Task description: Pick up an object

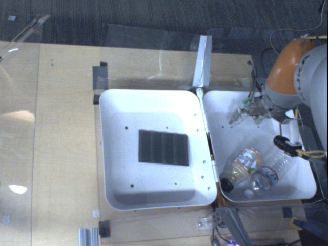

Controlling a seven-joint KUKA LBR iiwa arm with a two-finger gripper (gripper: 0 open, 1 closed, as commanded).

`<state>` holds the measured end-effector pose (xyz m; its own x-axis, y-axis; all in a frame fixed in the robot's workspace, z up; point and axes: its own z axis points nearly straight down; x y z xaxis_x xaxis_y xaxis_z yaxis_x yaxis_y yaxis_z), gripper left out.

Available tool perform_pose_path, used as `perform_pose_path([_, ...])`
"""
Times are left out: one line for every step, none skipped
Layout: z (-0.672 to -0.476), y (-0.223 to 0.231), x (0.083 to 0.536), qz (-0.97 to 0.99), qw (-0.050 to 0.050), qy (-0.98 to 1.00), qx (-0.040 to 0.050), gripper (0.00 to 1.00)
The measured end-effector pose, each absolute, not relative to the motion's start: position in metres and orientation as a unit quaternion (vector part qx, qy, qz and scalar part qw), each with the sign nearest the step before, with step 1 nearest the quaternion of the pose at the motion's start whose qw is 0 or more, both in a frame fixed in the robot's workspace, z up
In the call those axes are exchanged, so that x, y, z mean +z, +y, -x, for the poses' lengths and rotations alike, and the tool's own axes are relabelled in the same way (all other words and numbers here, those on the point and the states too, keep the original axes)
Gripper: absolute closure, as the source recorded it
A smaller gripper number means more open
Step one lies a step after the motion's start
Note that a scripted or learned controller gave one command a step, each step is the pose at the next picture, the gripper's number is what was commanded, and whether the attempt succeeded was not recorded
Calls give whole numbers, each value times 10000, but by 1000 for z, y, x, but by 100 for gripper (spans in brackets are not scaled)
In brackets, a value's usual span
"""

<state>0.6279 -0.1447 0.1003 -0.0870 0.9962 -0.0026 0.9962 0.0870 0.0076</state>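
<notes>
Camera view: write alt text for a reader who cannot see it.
A grey and orange robot arm reaches from the right over the right white bin, where two clear plastic bottles lie near the front. The left white bin holds a dark ribbed rectangle.

Two white bins sit side by side on the wooden bench (56, 137). Left bin (115, 137) has a dark ribbed panel (163, 147) at its centre. Right bin (225, 132) holds two clear plastic bottles (253, 170), touching, near its front edge. The gripper (245, 111) hangs over the right bin's rear part, apart from the bottles.
</notes>
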Motion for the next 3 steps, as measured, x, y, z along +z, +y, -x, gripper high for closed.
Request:
perform_pose_path([-559, -147, 89, -6226, 49, 7825, 31, 0])
perform_pose_path([-493, -167, 91, -5635, 103, 8260, 36, 0])
perform_pose_path([-494, -96, 91, -5453, 89, 8382, 54, 0])
